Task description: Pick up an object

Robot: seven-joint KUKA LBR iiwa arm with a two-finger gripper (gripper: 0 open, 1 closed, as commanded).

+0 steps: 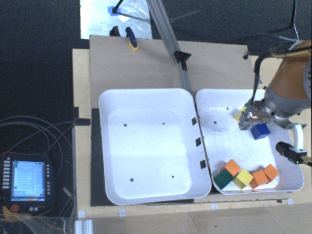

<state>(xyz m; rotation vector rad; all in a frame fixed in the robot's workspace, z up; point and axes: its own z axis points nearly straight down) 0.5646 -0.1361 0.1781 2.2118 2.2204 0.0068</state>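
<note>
Metal gripper [249, 117] low in right smooth white bin [214, 130], fingers' state impossible to tell, beside glossy blue cube [260, 130]; matte coloured cubes [242, 174] clustered near.

this looks like a robotics lab or test cell rather than a home or shop. a plain board bench [146, 67] stands on dark carpet [34, 43] and bears two shallow white bins [105, 130] side by side, with small coloured blocks [243, 175] lying in the right one. an industrial robot arm [292, 82], grey with an orange band, reaches in from the right. a handheld control pendant [25, 182] with a lit screen lies on the floor at the left, loose cables [53, 135] trailing from it. a metal pole [163, 23] slants across the top, and clamps [129, 37] grip the far edge of the bench.
</note>
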